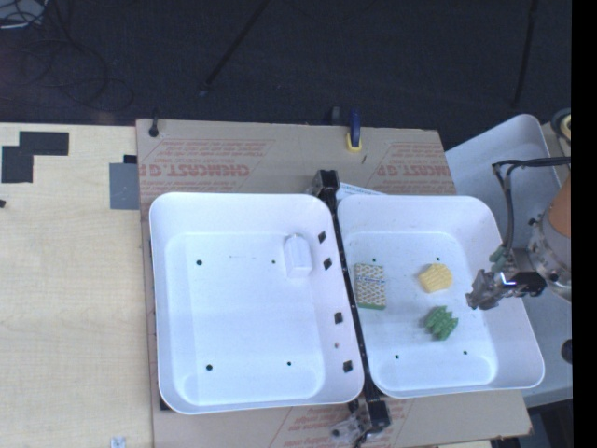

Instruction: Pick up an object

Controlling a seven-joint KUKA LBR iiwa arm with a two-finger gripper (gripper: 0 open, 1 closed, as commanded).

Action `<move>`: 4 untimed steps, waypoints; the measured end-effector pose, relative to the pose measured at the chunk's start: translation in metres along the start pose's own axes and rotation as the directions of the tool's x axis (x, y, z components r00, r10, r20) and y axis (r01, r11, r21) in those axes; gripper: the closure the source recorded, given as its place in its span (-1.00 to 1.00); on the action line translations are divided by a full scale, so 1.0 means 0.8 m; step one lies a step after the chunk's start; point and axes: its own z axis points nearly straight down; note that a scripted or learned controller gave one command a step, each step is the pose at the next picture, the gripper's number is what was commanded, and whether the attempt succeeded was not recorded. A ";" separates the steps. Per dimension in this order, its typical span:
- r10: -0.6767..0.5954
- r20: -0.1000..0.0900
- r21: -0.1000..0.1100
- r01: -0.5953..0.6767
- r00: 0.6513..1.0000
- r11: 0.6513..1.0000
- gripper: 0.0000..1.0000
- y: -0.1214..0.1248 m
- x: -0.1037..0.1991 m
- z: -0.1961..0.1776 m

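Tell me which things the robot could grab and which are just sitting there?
Could be grabbed:
yellow object, right bin
green object, right bin
patterned block, right bin
white object, left bin
The gripper sits at the right bin's edge.

Just sitting there:
left bin
right bin
cardboard sheet
blue-and-yellow clamp

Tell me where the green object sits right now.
The green object lies in the right bin, toward its lower right part, just below the yellow object and to the right of the patterned block. The pincer is up and to its right.
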 end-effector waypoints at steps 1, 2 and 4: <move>0.006 0.005 -0.006 -0.006 1.000 1.000 1.00 0.000 -0.081 0.073; 0.000 0.012 -0.030 0.001 1.000 1.000 1.00 0.001 -0.078 -0.143; 0.004 0.010 -0.021 -0.004 1.000 1.000 1.00 0.001 -0.080 -0.109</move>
